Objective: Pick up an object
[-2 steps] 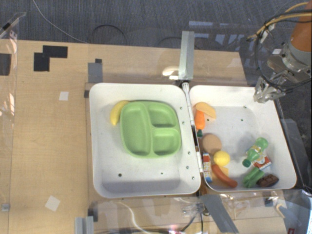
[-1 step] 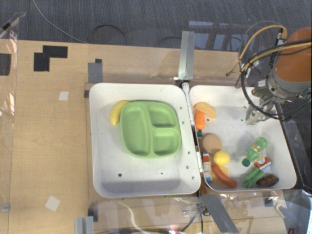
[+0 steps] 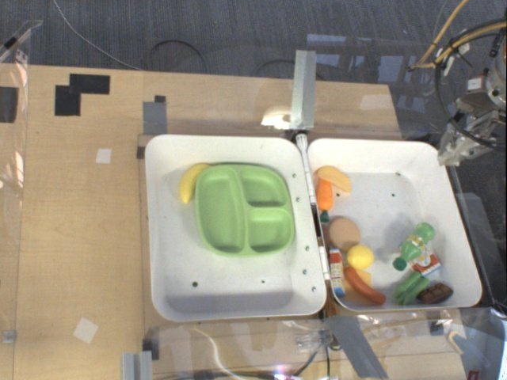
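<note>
1. Broadly, the pale wooden bench [image 3: 71, 236] carries two shallow white bins side by side: the left white bin [image 3: 182, 291] and the right white bin [image 3: 396, 180].
2. The grey robot arm's gripper [image 3: 467, 137] sits at the far right, just outside the right bin's upper right corner; whether it is wide or narrow cannot be told.
3. A green three-compartment plastic plate [image 3: 242, 208] lies in the left bin, with a yellow toy banana [image 3: 188, 182] touching its upper left edge.
4. In the right bin, along the left wall, lie an orange-yellow wedge [image 3: 333, 179], an orange toy carrot [image 3: 325, 194], a tan egg-shaped piece [image 3: 344, 232], a yellow ball-like lemon [image 3: 360, 256] and a red-brown sausage [image 3: 364, 289].
5. Near the lower right corner are a green toy bottle [image 3: 415, 244], a small red-and-white carton [image 3: 428, 266] whose label is unreadable, a green leafy piece [image 3: 409, 287] and a dark brown lump [image 3: 435, 293].
</note>
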Motion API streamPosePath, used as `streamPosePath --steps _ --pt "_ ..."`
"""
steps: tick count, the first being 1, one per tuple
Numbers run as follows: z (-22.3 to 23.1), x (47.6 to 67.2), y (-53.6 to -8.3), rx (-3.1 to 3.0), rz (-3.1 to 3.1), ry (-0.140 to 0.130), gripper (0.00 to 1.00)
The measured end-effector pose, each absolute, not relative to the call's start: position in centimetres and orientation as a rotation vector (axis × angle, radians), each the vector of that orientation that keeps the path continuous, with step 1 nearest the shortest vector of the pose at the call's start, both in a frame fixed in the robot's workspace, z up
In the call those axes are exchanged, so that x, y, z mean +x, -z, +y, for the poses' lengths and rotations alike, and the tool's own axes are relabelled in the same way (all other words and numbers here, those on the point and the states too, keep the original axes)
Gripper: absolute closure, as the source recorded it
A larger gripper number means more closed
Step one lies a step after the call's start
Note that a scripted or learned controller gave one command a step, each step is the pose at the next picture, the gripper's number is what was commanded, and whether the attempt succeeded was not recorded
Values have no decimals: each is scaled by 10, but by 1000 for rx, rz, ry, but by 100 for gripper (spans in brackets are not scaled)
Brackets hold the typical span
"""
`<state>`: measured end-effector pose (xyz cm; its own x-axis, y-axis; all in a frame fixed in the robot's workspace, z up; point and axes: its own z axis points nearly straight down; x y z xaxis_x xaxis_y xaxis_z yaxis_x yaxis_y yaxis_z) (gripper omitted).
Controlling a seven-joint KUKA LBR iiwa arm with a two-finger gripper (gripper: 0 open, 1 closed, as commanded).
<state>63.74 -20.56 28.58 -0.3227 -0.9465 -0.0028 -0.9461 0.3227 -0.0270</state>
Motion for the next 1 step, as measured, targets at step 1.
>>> streamPosePath --steps 1 --pt "-204 613 -219 -2332 2098 2 100"
